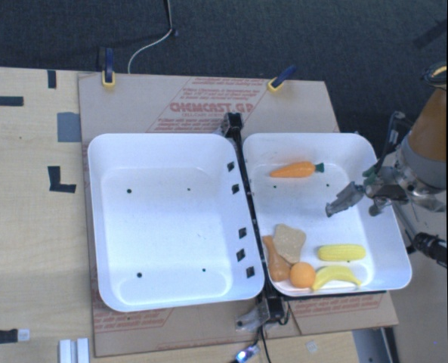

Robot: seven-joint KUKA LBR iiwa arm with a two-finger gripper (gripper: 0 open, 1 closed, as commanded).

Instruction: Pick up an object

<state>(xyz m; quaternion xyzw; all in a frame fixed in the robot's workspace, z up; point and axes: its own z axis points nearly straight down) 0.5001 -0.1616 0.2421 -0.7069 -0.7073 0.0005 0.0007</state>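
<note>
Gripper (357, 199) hangs open and empty at the right bin's (337, 141) right side, and dropping toward the crowded lower pile risks nudging the corn (341, 253) aside.

A single fixed camera looks down at a slant from above the bench (27, 203), set back enough to take in both white bins (163, 146), with the arm (427, 150) entering at its right

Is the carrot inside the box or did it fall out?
Inside. The carrot lies flat on the floor of the right bin, near its far wall, apart from the other food.
</note>
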